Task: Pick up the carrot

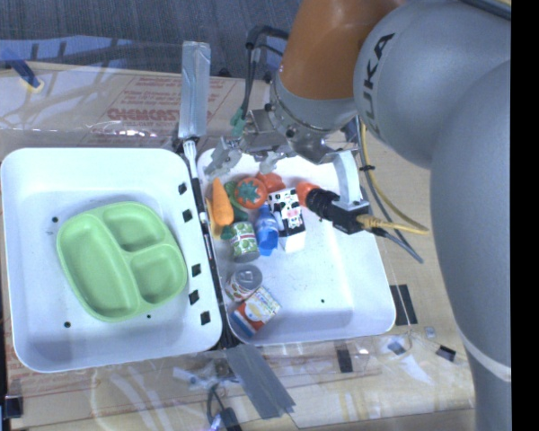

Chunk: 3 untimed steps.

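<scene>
The carrot is a short orange piece lying against the left wall of the right bin, near its far end. My gripper hangs just above and behind it, over the bin's far left corner. Its fingers stand open with nothing between them. The carrot's near end is about a finger's length in front of the left fingertip.
Packed beside the carrot are a red tomato, a cow-patterned carton, a blue bottle and a green can. A tin and a packet lie nearer the front. The left bin holds a green divided plate.
</scene>
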Available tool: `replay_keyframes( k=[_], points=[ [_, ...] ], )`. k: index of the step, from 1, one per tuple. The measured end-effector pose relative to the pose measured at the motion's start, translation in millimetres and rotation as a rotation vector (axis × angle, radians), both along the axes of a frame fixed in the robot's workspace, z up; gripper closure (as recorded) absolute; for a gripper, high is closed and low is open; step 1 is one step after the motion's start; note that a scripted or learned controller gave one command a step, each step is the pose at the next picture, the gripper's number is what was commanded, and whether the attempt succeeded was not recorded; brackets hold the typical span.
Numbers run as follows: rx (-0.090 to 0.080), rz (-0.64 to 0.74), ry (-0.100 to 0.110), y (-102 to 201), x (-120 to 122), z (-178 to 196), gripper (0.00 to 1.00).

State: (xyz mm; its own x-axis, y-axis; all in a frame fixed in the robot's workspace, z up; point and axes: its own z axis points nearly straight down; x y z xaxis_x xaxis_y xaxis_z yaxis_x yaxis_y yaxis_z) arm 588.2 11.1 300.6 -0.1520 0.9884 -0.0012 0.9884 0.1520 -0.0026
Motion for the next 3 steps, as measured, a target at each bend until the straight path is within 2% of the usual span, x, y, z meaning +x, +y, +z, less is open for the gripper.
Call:
replay_keyframes(
  k=[1,2,3],
  points=[
    [0.0,0.072,0.009,37,-89,-88,0.0],
    [0.002,0.31,0.008,66,-91,-112,0.0],
    [0.002,0.31,0.007,67,-91,-112,0.0]
  ],
)
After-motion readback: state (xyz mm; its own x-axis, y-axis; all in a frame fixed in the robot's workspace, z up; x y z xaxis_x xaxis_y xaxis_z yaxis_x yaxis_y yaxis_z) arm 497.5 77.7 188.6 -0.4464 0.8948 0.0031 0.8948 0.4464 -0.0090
